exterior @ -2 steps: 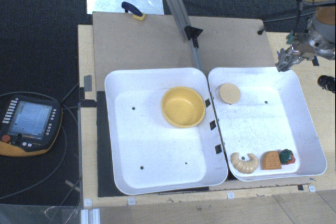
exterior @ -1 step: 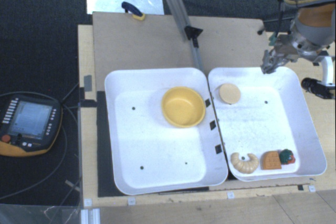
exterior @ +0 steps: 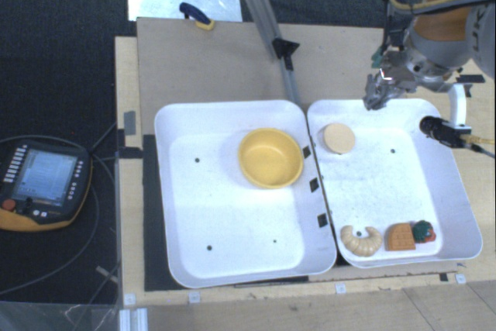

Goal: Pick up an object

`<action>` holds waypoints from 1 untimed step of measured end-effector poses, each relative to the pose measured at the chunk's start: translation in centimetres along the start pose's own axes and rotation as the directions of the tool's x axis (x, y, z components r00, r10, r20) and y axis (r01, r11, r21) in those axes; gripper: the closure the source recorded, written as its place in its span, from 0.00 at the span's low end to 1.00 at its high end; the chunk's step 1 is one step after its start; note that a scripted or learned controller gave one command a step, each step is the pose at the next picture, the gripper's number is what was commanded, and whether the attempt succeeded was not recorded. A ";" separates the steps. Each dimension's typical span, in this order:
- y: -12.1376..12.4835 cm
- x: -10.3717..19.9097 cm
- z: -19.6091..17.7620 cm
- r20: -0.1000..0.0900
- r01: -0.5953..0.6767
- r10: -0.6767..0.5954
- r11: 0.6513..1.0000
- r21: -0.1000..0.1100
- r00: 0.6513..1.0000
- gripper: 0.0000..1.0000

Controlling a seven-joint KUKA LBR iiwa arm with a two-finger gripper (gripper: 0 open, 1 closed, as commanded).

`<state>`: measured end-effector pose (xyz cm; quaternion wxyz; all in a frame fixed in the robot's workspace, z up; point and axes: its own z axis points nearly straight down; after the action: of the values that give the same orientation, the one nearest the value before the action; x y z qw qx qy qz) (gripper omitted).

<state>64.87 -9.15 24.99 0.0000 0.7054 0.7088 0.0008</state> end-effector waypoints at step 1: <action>-1.4 5.1 1.5 0.000 0.000 0.000 1.000 0.002 1.000 1.00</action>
<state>63.44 -4.10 23.54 -0.0005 0.7055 0.7087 0.0002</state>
